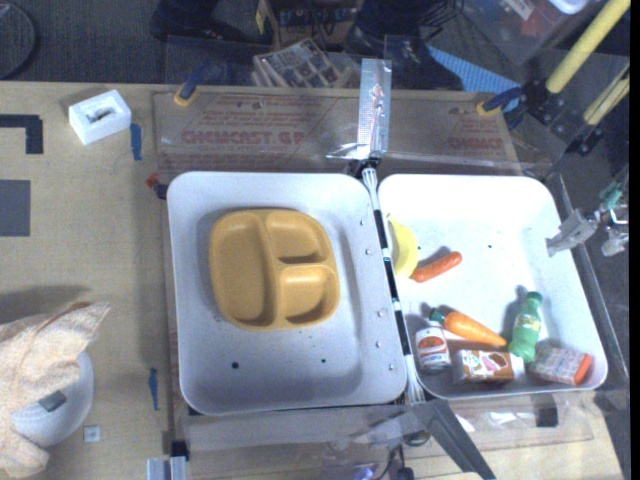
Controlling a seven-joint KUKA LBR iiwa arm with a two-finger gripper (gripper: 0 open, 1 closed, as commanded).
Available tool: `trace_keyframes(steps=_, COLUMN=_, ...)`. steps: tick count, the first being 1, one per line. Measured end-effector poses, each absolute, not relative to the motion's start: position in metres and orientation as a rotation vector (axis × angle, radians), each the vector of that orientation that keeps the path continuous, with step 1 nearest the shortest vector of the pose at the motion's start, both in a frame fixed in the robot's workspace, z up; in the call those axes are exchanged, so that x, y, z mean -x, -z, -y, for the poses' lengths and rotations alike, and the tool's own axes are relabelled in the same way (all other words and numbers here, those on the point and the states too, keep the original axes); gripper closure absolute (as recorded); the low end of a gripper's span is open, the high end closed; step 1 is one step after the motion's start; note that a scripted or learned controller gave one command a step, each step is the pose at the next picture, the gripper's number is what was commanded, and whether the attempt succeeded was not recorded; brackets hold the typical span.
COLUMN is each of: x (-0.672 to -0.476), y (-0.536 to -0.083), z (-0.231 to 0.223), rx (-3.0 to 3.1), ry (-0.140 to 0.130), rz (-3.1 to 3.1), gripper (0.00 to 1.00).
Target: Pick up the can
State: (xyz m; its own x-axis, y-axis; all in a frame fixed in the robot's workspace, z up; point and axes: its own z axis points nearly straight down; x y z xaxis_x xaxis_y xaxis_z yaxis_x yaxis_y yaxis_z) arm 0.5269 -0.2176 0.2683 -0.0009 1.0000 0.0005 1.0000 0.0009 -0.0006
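The can (432,350) is small, with a red and white label. It stands in the front left corner of the right bin (480,218), against the wall shared with the left bin. An orange carrot (474,327) lies just right of it, and a red-brown box (484,365) touches its right side. My gripper (574,232) shows at the right rim of the right bin, far right of the can and further back, with nothing seen in it.
The right bin also holds a green bottle (526,325), a reddish packet (562,364), a small orange vegetable (437,265) and a yellow piece (403,245). A yellow divided tray (273,268) lies in the left bin (200,368). A white box (99,116) sits on the bench.
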Motion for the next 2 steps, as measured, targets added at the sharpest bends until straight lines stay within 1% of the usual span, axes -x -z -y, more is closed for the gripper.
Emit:
trace_keyframes(steps=1, x=-0.515, y=-0.119, z=0.176, rx=2.2, ry=0.0, rz=2.243, gripper=0.0)
trace_keyframes(steps=2, x=-0.518, y=-0.088, z=0.128, rx=2.407, ry=0.006, rz=2.024, gripper=0.0)
